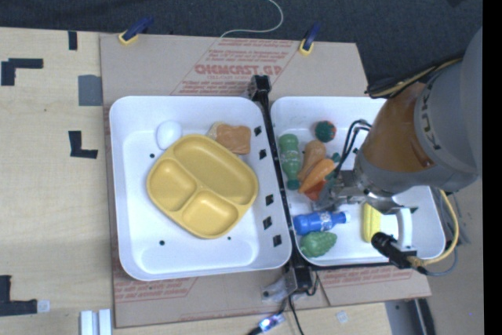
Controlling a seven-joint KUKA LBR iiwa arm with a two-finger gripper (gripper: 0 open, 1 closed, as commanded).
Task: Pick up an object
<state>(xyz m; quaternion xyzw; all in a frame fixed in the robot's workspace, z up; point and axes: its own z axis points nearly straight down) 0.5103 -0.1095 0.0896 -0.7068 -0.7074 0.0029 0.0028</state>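
Observation:
My gripper [336, 186] hangs low in the right bin [439, 243], at the end of the grey arm with its orange band [392, 141]. It sits right beside an orange carrot-like toy [316, 164] and just above a blue bottle [318, 222]. A pale green toy [289, 154] lies left of the carrot, and a dark green and red ball [325, 129] lies behind it. A green lump [317, 244] rests at the front, and a yellow piece [370, 222] lies under the wrist.
The left bin [129, 169] holds a yellow divided plate [201, 185], a white ball [168, 134] and a brown slice of bread [231, 138]. A black divider [271, 169] runs between the bins. Cables loop around the wrist at the right bin's front edge.

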